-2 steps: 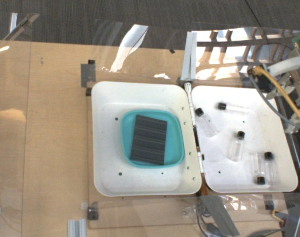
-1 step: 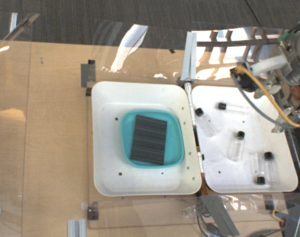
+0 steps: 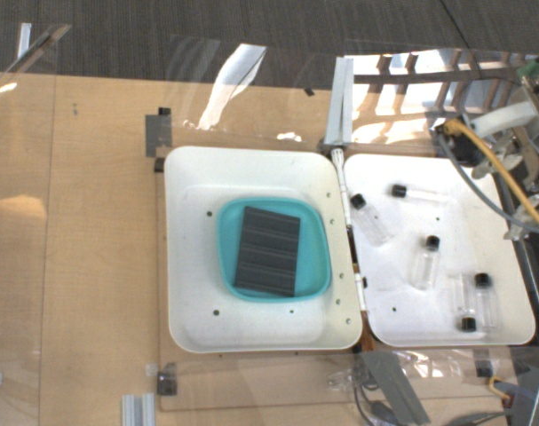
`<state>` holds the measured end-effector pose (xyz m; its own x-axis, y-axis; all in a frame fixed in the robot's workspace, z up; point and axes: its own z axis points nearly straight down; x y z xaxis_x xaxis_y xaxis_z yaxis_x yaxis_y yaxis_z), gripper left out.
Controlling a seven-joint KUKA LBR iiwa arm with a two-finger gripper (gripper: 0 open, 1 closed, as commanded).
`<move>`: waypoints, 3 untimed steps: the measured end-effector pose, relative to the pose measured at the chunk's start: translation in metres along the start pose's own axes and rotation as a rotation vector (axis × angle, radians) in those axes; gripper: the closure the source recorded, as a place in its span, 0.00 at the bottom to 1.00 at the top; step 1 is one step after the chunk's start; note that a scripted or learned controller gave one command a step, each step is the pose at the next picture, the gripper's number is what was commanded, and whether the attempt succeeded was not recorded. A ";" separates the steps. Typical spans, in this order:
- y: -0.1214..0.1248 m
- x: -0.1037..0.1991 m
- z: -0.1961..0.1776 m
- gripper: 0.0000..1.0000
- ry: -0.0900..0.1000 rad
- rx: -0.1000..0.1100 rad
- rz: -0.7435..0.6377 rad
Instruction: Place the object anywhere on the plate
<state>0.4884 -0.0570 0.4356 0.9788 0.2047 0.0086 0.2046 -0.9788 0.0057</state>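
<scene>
A dark grey ribbed block (image 3: pixel 267 251) lies flat on the teal plate (image 3: pixel 317 254), slightly tilted and well inside the rim. The plate sits in the middle of the left white bin (image 3: pixel 191 238). Part of the arm (image 3: pixel 507 121), with a yellow hose (image 3: pixel 484 152) and cables, hangs over the far right corner of the right bin (image 3: pixel 447 322), well away from the plate and block.
Several clear vials with black caps lie scattered in the right bin, among them one near its left wall (image 3: pixel 368 216), one in the middle (image 3: pixel 425 261) and a pair at the lower right (image 3: pixel 476 300). A metal frame (image 3: pixel 429 78) stands behind that bin.
</scene>
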 end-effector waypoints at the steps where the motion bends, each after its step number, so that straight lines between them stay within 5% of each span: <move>1: -0.041 0.009 -0.001 0.00 0.004 0.000 0.001; 2: -0.074 0.016 -0.001 0.00 0.006 0.000 0.002; 3: -0.012 0.003 0.000 0.00 0.000 -0.001 0.000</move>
<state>0.4886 -0.0451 0.4357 0.9788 0.2048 0.0084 0.2048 -0.9788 0.0066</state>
